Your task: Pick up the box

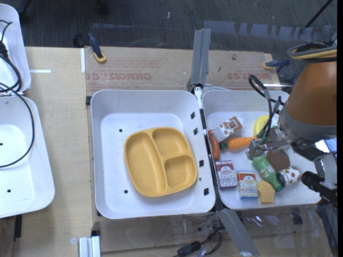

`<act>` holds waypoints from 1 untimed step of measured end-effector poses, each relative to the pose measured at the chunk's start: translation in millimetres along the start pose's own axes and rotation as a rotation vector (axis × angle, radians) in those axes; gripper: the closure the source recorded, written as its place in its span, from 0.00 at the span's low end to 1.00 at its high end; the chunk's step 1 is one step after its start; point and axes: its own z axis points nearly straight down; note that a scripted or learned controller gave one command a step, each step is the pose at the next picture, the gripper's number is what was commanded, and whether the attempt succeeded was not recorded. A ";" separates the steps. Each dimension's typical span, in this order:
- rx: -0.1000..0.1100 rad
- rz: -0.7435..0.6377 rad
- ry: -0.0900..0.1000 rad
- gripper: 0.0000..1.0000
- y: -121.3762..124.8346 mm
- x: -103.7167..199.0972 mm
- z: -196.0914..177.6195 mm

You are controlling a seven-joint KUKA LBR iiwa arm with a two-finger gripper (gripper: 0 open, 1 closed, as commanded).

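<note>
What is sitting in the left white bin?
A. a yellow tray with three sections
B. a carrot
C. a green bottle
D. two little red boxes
A: the yellow tray with its three sections lies in the left bin, while the carrot, green bottle and small red boxes are all in the right bin.

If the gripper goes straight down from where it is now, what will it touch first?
Most likely the green bottle lying in the right white bin: the gripper hangs just above its upper end. The orange carrot lies close on the side, and depth is unclear from this slanted view.
</note>
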 end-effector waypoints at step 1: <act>0.004 0.056 0.001 1.00 13.4 69.5 34.5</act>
